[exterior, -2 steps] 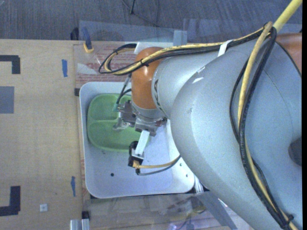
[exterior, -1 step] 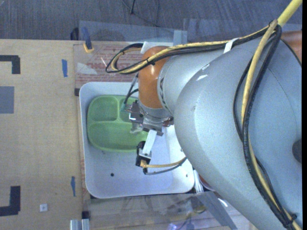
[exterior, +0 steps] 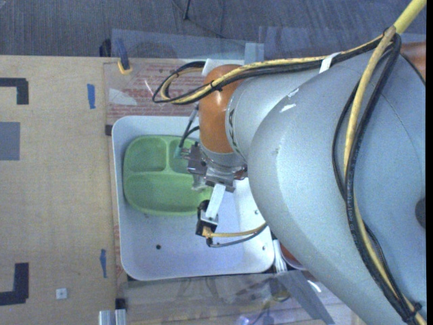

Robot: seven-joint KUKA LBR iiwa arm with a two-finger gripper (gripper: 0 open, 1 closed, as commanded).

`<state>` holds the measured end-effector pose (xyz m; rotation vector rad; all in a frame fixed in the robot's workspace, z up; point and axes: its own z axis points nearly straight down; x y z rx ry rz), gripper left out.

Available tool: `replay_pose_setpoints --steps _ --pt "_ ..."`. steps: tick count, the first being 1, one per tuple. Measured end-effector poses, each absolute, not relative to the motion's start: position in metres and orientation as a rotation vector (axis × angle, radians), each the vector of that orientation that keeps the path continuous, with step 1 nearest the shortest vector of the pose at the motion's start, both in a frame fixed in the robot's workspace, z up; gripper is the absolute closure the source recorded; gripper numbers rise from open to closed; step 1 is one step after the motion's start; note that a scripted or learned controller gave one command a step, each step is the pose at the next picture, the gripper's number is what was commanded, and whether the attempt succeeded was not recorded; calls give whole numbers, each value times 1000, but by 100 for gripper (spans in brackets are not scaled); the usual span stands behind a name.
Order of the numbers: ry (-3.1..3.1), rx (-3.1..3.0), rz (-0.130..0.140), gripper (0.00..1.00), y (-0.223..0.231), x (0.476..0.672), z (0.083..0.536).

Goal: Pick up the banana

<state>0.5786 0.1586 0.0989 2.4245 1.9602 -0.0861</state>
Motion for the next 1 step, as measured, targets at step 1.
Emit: replay_pose_setpoints --steps 1 --pt "1700 2645 -16 100 189 635 284"
